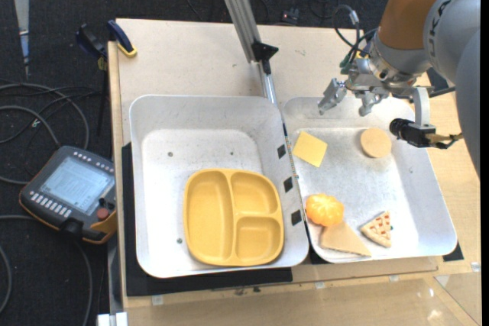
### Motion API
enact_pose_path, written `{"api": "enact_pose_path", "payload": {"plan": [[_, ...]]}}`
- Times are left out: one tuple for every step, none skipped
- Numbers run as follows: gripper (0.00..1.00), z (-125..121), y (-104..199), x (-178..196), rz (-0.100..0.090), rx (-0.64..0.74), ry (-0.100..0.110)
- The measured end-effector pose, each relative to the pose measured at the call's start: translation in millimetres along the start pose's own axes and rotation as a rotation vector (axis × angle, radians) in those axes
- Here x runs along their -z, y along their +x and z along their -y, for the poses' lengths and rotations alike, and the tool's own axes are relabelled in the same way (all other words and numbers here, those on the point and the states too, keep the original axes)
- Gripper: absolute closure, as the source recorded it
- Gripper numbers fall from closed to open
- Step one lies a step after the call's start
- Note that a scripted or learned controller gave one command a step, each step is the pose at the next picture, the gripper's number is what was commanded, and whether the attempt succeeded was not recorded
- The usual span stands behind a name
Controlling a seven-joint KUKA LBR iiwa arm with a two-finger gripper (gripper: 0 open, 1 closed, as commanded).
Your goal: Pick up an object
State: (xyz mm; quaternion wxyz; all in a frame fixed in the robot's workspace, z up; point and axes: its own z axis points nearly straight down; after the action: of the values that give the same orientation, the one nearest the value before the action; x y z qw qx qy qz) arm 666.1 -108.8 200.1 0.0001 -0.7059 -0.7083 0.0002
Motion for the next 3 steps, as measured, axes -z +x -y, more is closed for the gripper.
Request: {"api": "enact_pose_path", "payload": {"plan": [[0.0, 0, 0, 0, 0.001, 0.0, 0.0], [0.0, 3, -1, -43, 0.0, -0.003, 0.004], [0.0, 9, -9, -98, 0.0, -0.005, 0.005]]}}
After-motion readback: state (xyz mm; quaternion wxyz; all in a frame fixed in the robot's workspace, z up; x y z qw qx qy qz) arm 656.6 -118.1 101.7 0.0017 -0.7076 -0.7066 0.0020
